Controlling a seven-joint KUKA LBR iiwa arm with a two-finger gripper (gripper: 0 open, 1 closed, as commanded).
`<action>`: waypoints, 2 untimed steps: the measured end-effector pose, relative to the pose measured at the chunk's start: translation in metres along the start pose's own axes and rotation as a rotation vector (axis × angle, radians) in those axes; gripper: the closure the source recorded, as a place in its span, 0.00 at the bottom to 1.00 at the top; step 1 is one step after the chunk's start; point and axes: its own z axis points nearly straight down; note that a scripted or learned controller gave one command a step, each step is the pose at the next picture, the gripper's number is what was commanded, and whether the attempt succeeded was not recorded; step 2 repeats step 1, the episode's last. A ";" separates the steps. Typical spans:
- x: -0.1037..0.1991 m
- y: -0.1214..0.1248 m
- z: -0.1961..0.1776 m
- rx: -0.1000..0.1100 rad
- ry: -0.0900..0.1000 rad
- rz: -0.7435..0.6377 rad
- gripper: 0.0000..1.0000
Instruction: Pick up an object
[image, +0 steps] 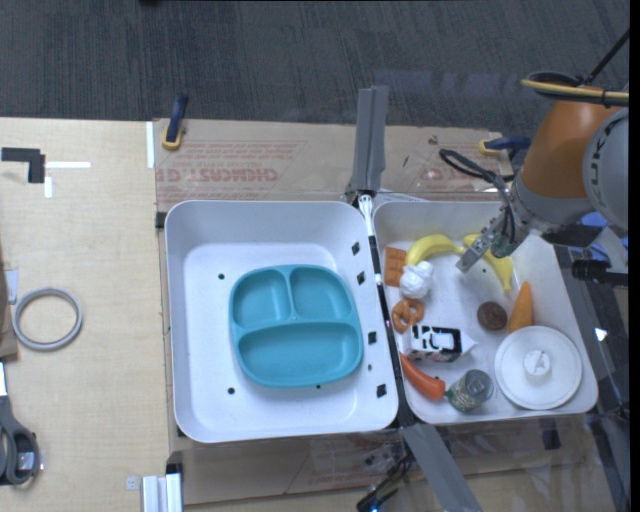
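The arm reaches in from the right and its hand (478, 252) hangs low over the far part of the right bin (572, 262), just beside the banana (440, 246) and touching or nearly touching its yellow end; I cannot tell from here whether the hand is open or closed, and nothing shows gripped in it, so I would judge this to be the approach step, the pick itself not yet made; the likeliest thing to be picked is that banana, which lies curved against the far side of the bin with a small white lump (417, 278) and an orange block (395, 266) just beside it (a crowded corner, that); further forward lie a pretzel (407, 314), a brown round thing (491, 316), an orange carrot-like piece (521, 305), a white lid (538, 367) and a red pepper (424, 379); the left bin (190, 330) holds a teal divided plate (296, 325); the next move, as I judge it, calls for settling squarely over the banana, straddling its narrow body clear of the neighbours, then closing and lifting straight up.
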 end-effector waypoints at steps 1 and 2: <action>0.051 0.035 -0.119 0.000 0.004 0.047 1.00; 0.051 0.035 -0.119 0.000 0.004 0.047 1.00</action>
